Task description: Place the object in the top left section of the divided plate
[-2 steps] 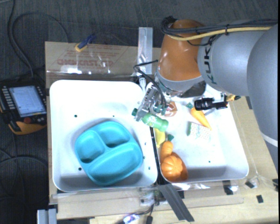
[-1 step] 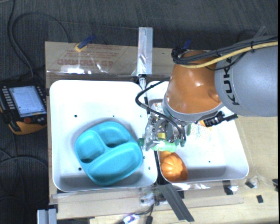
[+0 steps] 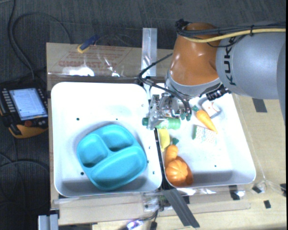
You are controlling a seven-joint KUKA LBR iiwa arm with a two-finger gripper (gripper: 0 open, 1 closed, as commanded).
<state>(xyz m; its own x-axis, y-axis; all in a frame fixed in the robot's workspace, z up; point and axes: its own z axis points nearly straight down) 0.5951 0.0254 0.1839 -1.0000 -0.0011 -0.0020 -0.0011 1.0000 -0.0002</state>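
Blue divided plate (image 3: 111, 155) (apparently empty), left bin (image 3: 67, 104)

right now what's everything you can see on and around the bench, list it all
shallow white plastic bins: 2, white, side by side on the bench
blue divided plastic plate: 1, blue, three sections, in the left bin toward its front
orange toy pumpkin: 1, orange, front left corner of the right bin
small orange toy fruit: 1, orange, just behind the pumpkin
yellow toy piece: 1, yellow, by the right bin's left wall
green toy piece: 1, green, under the gripper
orange toy carrot: 1, orange, right bin, right of the gripper
speckled card: 1, white and green, below the carrot
handheld control pendant: 1, black and orange, floor left of the bench
arm: 1, grey with orange band
gripper: 1, metallic, at the right bin's left wall
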